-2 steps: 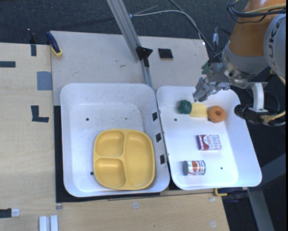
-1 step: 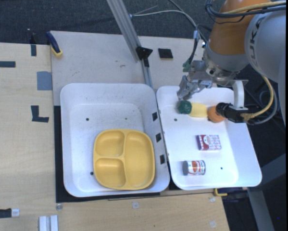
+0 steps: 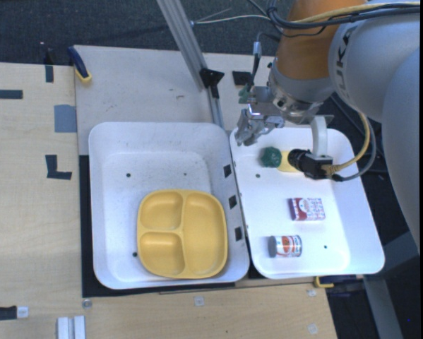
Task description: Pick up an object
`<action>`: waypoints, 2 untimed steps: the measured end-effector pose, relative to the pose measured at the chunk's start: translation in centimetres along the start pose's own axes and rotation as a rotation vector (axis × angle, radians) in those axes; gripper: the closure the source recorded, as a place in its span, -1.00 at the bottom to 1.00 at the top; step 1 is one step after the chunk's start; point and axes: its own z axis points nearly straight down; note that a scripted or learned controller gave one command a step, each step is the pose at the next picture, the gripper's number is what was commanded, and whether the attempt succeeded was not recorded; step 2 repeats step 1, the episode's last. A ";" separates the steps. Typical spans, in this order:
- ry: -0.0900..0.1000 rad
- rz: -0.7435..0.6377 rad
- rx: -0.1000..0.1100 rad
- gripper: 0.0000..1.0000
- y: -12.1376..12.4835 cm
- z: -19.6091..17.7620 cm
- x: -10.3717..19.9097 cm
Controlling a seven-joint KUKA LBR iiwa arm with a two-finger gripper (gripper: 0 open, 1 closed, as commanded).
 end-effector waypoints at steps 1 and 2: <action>0.000 0.000 0.000 1.00 0.7 0.5 5.0; 0.000 0.000 0.000 1.00 0.7 0.5 5.0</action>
